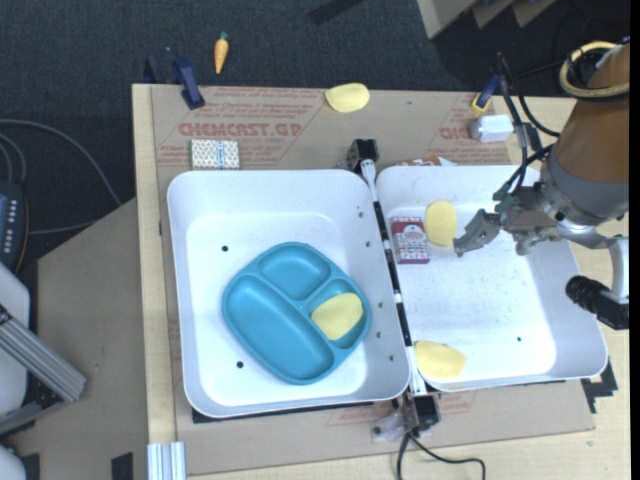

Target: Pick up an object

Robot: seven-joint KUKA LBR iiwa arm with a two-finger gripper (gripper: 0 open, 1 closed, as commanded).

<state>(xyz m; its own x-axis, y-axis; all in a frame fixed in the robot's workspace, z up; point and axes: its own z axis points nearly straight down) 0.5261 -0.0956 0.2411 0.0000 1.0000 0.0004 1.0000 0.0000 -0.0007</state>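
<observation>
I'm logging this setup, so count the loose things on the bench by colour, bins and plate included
Yellow lumps: 4 — on the blue plate, in the right bin, on that bin's near rim, on the board behind
Blue plate: 1
Red and white packet: 1
White bins: 2
Total: 8

divided tray [285, 313] lies in left bin [200, 208], box [410, 240] in right bin [520, 313].
</observation>
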